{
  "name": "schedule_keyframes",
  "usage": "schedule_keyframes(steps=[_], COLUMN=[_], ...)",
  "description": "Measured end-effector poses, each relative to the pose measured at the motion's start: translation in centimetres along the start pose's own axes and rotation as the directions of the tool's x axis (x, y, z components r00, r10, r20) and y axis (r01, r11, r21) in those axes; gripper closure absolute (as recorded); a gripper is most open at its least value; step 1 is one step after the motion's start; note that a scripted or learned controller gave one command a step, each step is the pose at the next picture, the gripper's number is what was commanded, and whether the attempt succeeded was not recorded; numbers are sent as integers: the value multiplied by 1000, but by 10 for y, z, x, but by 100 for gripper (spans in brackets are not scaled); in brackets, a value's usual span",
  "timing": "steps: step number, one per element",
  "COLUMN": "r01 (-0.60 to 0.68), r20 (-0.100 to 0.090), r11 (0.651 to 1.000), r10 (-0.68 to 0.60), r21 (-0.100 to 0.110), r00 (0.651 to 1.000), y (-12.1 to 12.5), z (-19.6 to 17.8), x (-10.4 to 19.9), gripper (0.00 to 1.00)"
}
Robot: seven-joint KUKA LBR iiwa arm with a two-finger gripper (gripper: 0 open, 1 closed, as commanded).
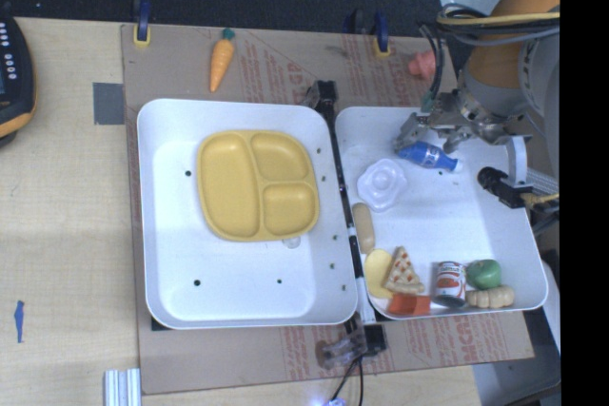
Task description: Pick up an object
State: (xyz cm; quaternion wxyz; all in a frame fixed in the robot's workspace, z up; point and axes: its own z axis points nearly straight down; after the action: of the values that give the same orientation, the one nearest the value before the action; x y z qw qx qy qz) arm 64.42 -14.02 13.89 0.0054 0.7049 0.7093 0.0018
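Camera view: pincer partly hides blue object; finger state unclear.

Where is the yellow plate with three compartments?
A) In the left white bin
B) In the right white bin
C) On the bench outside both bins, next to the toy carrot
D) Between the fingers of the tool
A: the yellow plate lies flat inside the left bin, apart from the toy food in the right bin.
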Motion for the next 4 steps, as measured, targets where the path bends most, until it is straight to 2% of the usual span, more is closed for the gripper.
schedule_keyframes(steps=[1,2,3,4], r01=[-5,1,-4,0], r20=[-9,2,-9,-7], r11=[1000,1000,1000,1000], r10=[5,-1,4,0], r21=[28,-2,23,26], r00=[1000,1000,1000,1000], y=[-122,18,-74,6], z=[49,20,48,47], x=[10,-58,-15,37], gripper=[0,0,0,0])
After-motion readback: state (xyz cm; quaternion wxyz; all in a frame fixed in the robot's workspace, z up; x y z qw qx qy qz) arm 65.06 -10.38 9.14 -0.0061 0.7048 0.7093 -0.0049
